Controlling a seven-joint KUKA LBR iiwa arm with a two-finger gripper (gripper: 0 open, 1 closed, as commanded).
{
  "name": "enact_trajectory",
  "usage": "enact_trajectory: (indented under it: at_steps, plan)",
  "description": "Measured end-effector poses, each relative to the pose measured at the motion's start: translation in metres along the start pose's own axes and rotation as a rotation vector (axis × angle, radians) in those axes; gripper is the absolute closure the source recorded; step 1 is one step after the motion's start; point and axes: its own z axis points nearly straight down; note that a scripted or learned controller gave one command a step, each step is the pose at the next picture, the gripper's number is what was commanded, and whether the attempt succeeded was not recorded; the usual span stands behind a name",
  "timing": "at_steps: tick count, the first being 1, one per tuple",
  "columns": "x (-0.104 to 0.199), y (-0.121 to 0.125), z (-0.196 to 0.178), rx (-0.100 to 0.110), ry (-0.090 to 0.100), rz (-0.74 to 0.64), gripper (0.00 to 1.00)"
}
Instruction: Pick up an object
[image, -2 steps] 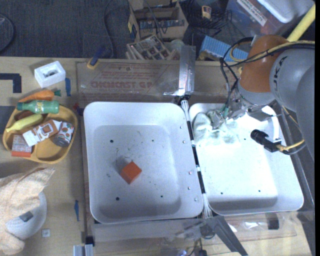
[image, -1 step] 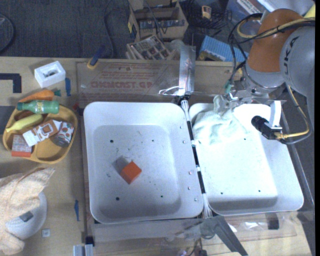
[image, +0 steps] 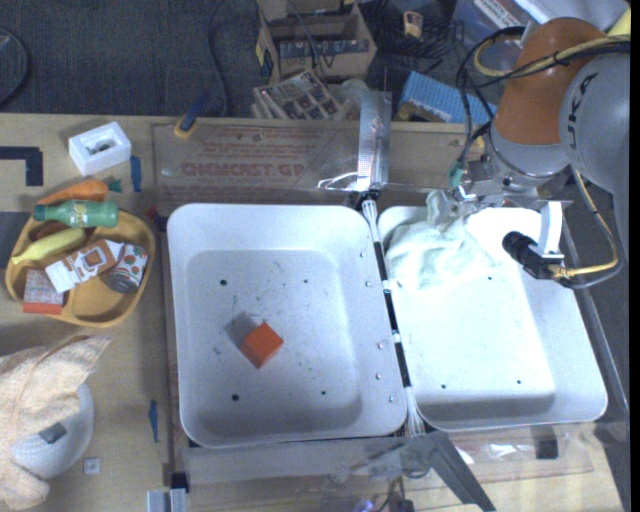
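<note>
Two white bins are seen side by side: the left bin (image: 200, 240) and the right bin (image: 520, 400). The grey arm (image: 560, 90) is positioned over the right bin's far end. A pale crumpled cloth (image: 435, 255) is observed directly beneath the gripper (image: 452, 205); grip state cannot be determined. An orange block (image: 263, 343) is recorded lying in the left bin, well apart from the gripper.

One fixed camera looks down at a slant from above the table (image: 120, 135), taking in both white bins (image: 200, 230) fairly closely.
</note>
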Motion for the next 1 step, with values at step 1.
enact_trajectory:
  at_steps: [1]
  plan:
    - [-0.0040,-0.0385,0.0310,0.006,0.003,0.110,0.00]
